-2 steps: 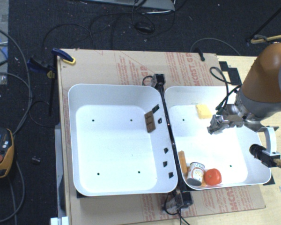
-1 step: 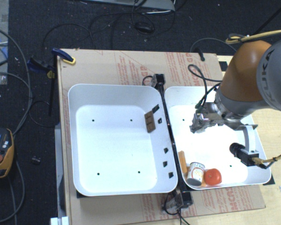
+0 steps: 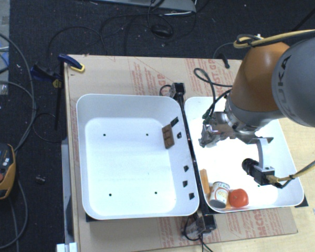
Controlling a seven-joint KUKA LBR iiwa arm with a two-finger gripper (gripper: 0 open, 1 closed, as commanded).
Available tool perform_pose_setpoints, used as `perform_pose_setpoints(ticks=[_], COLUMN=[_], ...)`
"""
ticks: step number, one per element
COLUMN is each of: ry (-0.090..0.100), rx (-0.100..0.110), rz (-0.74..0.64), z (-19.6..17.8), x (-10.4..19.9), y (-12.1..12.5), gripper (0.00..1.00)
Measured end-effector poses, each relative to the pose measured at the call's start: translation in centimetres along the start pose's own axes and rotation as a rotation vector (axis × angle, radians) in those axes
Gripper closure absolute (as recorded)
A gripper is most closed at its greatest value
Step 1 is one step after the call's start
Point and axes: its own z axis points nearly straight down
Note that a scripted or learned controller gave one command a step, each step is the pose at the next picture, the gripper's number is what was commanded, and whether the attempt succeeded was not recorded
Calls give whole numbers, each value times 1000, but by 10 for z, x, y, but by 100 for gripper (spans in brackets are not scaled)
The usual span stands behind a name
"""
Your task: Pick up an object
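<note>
Grey metal at the wrist hides most of the gripper (image 3: 212, 133), which hangs over the upper left part of the right bin (image 3: 283, 156) (whether anything sits in its grasp cannot be told from this slanted angle). Above it the orange band (image 3: 260, 77) and the grey arm (image 3: 304, 72) fill the upper right, with a black fitting hanging off the wrist toward the bin's lower right.

Well apart from the gripper, in the right bin's lower left corner, lie three things close together: a thin orange stick (image 3: 205, 181) along the left wall, a small tin can (image 3: 219, 192) just beside it, and a red ball (image 3: 238, 197) touching the can's right side.

A brown block (image 3: 168, 137) leans on the left bin (image 3: 94, 156) at its right wall.
</note>
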Motion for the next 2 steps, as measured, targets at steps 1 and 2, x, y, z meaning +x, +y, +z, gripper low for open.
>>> perform_pose_setpoints(ticks=[1,2], ry=[0,0], rx=[0,1], rz=[-1,-1], z=[-11,-16], x=[50,108], y=[5,-8], gripper=[100,100])
